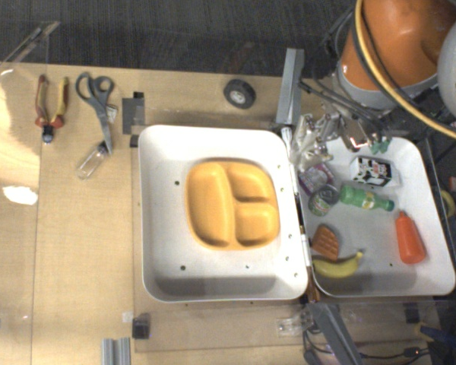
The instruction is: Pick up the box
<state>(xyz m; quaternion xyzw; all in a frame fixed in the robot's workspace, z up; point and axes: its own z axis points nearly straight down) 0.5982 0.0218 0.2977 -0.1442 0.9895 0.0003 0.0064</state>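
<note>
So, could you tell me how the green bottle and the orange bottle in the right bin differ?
The green bottle lies crosswise in the right bin, near its middle; the orange bottle lies more lengthwise, nearer the bin's right side. The green bottle looks slimmer, the orange one thicker. Both lie on their sides in the same bin, untouched.

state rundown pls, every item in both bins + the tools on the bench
yellow tray: upright in left bin, compartments bare
box: lying flat in right bin, untouched
green bottle: on its side
orange bottle: on its side
banana: lying by the front wall
can: lying tilted near the divider
gripper: low over right bin's back left corner
scissors: closed, on bench
pliers: closed, on bench
</note>
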